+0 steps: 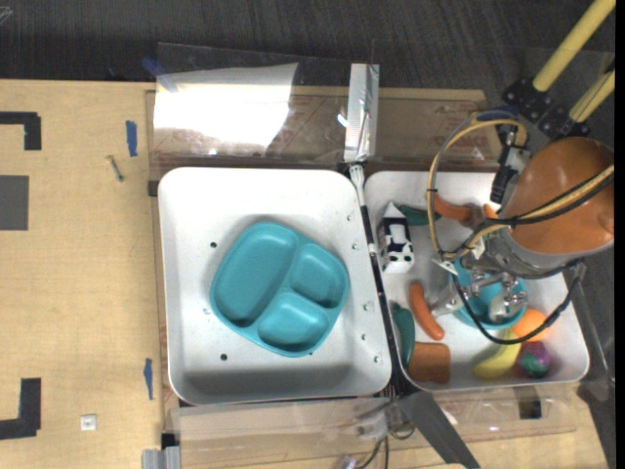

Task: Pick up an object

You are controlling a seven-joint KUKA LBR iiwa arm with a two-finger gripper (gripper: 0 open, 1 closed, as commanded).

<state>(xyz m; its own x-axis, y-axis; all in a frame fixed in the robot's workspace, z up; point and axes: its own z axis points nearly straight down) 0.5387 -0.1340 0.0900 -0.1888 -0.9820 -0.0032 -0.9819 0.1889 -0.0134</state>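
A dark grey carpeted floor (293,13) fills the far side of the scene. On the left lies a flat light-brown cardboard-like bench surface (73,262), marked with black angular shapes (24,130) and short strips of blue tape (131,137). At the far edge of the bench, a clear plastic sheet (225,110) catches a bright white glare of overhead light.

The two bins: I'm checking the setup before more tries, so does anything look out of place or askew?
Nothing is spilled or broken. The teal three-compartment plastic tray lies skewed in the left white bin. The small toys, including an orange sausage-shaped toy, crowd the right white bin.
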